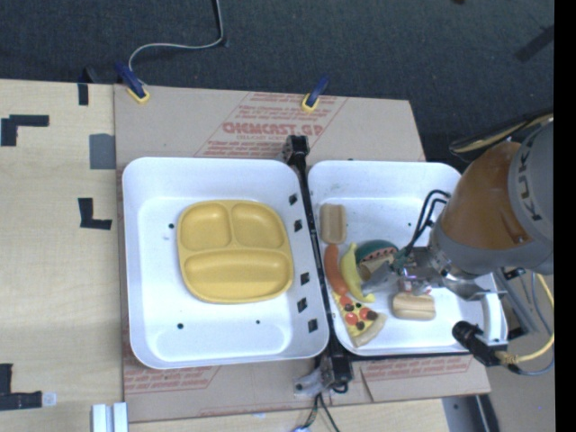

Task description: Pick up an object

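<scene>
Tan target: bread roll (413,307), smooth plastic toy, lies in right bin (378,174) near front wall.
Relation: roll sits just below gripper (407,275), long axis left-right in my view.
Gripper: can't tell how it's set, too small and dark.
Neighbours: banana (351,275), pizza slice (360,321) to roll's left.
Left bin: yellow divided plate (236,250), matte plastic.
My call: short drop gets it.

My own arm (499,210) runs off the right edge and covers the right bin's (378,171) far right corner. My gripper (407,273) is too blurred to read beside the green toy (376,257).
</scene>
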Tool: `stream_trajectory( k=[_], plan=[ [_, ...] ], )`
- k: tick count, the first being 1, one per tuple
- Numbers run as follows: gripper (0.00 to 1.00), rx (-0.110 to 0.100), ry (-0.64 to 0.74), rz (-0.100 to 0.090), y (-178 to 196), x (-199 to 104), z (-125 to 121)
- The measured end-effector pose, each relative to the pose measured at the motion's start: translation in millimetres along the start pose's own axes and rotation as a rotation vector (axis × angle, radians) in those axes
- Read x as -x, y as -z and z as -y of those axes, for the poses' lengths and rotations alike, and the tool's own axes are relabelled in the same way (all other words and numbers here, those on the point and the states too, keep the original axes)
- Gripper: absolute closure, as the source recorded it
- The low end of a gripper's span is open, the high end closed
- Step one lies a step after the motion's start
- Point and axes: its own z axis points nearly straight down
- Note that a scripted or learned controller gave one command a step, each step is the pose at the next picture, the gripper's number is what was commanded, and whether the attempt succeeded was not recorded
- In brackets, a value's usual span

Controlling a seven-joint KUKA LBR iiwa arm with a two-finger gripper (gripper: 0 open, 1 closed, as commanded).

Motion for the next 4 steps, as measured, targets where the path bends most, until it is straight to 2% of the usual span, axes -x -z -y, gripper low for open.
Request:
stream_trajectory(
  k=[1, 2, 3, 4],
  plan=[
    [0.0, 0.013, 0.0, 0.004, -46, 26, -35],
    [0.0, 0.017, 0.002, 0.005, -45, 42, -93],
    [1.0, 0.018, 0.002, 0.007, -35, 42, -93],
    [0.0, 0.018, 0.002, 0.006, -35, 42, -93]
  ],
)
